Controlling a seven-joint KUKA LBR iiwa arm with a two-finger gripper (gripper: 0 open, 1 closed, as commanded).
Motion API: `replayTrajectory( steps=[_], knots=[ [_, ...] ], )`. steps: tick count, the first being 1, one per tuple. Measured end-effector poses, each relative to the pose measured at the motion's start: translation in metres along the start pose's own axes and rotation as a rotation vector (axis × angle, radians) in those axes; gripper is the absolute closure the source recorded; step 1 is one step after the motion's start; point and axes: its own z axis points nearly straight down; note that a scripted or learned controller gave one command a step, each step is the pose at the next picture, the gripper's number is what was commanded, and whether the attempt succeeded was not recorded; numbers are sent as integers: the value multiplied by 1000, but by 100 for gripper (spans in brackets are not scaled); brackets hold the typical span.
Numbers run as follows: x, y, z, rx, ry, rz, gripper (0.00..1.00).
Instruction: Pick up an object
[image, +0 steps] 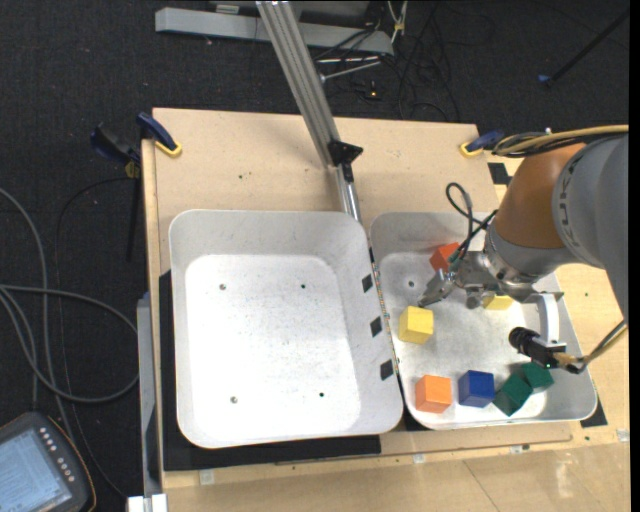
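Front row: orange cube (433, 392), blue cube (477, 388) and dark green block (518, 388) sit along the near wall of the right bin, below the pincer, side by side, the green one lying tilted.
Right bin (400, 245): white and shallow; it holds every block in sight and the working end of the arm.
Left bin (270, 325): white and shallow, well off to the pincer's left, touching the right bin along their shared edge.
Pincer (437, 293): low inside the right bin, its dark tip aimed down and to the left; whether it is released or clenched cannot be told, and no block is visible between its tips.
Yellow cube (417, 324): just below and left of the pincer tip, resting on the bin floor, turned a little askew to the bin walls; being a cube, it has no clear long axis.
Red-orange block (443, 257): just above the pincer, partly hidden by the wrist.
Second yellow piece (497, 300): to the pincer's right, mostly covered by the wrist.
Arm (560, 215): grey with an orange band, reaching in from the right.
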Motion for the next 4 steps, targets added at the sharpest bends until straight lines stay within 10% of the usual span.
replayTrajectory(
  steps=[1, 4],
  knots=[
    [-1, 2, -14, -7, -1, 1, 100],
    [41, -17, -109, -3, 1, -6, 100]
  ],
)
